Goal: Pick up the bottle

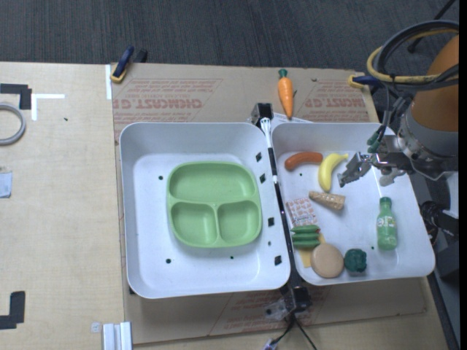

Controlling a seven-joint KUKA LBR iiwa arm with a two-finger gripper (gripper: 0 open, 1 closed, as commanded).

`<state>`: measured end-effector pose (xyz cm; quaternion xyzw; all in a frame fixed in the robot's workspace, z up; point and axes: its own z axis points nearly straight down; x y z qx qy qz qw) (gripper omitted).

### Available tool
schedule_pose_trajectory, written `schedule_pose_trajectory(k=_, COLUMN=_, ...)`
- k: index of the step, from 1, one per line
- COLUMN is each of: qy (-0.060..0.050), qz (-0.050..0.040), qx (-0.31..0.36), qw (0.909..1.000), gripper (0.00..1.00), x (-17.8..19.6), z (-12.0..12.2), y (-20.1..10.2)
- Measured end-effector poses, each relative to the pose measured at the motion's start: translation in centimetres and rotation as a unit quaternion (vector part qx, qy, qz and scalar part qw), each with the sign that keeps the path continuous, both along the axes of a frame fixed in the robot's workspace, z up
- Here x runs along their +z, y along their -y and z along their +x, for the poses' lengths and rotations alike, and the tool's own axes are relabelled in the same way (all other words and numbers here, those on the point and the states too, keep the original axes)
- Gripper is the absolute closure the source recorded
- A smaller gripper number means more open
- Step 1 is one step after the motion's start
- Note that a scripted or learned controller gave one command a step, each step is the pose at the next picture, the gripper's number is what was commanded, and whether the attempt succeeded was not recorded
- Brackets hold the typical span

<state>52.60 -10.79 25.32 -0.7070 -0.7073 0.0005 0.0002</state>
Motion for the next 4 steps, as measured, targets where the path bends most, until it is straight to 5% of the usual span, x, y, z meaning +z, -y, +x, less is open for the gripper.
schedule_pose_trajectory(k=1, qy=0.0, qz=0.0, qx=0.025, qw=0.9997, gripper=0.0, x=-8.4, z=-1.0, y=5.4)
schedule_pose_trajectory(k=2, qy=-0.003, qz=0.0071, qx=-0.326, qw=0.9454, gripper=0.0, x=-15.7, z=0.8, y=9.9)
schedule_pose_trajectory(k=3, qy=-0.001, qz=0.0015, qx=-0.326, qw=0.9455, gripper=1.0, x=-14.7, z=0.7, y=10.3)
schedule_pose_trajectory(k=4, qy=0.0, qz=0.0, qx=-0.241, qw=0.9704, gripper=1.0, x=-5.5, z=-4.9, y=7.8)
